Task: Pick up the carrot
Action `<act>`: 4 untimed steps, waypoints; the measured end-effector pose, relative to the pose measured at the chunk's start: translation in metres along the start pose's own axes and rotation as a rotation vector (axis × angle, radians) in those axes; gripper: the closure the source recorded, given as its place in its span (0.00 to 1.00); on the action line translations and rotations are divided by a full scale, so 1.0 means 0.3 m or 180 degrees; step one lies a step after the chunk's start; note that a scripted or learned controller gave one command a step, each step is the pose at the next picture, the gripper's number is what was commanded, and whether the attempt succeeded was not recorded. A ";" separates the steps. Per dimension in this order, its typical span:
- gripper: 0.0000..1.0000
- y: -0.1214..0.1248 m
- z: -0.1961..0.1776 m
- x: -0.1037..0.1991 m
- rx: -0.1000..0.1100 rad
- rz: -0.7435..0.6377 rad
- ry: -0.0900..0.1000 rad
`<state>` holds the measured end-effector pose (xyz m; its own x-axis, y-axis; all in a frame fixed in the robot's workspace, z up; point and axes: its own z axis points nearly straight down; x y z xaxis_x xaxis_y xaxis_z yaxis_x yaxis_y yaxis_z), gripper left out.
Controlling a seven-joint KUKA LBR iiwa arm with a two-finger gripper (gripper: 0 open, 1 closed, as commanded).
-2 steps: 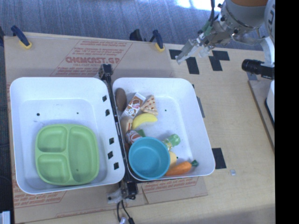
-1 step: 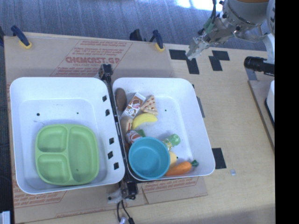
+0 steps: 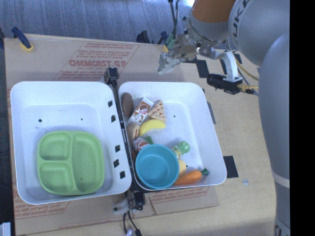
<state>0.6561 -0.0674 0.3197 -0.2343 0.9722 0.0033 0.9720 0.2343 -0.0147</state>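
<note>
Two white bins sit side by side on a cardboard sheet (image 3: 98, 58) with red print. The left bin (image 3: 29, 97) holds a green divided plate (image 3: 71, 162). In the right bin (image 3: 197, 112), a blue bowl (image 3: 156, 167) sits at the near edge; a banana (image 3: 152, 127) lies beside a small carton (image 3: 142, 110) and a wedge-shaped toy (image 3: 158, 111). A green bottle (image 3: 181, 148) lies right of the bowl. A blue-and-yellow clamp (image 3: 22, 39) grips the bench's far left corner.
</note>
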 end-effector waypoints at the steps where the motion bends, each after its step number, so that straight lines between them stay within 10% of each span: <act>1: 1.00 -0.100 0.130 -0.404 -0.0007 -0.0740 -0.0016; 2: 1.00 -0.108 -0.139 -0.464 -0.0048 -0.1597 -0.0049; 3: 1.00 -0.097 -0.002 -0.235 -0.0020 -0.0046 -0.0005; 4: 1.00 -0.112 -0.024 -0.437 -0.0032 -0.1122 -0.0039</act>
<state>0.6542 -0.2028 0.3270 -0.5555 0.8315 -0.0056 0.8315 0.5555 -0.0048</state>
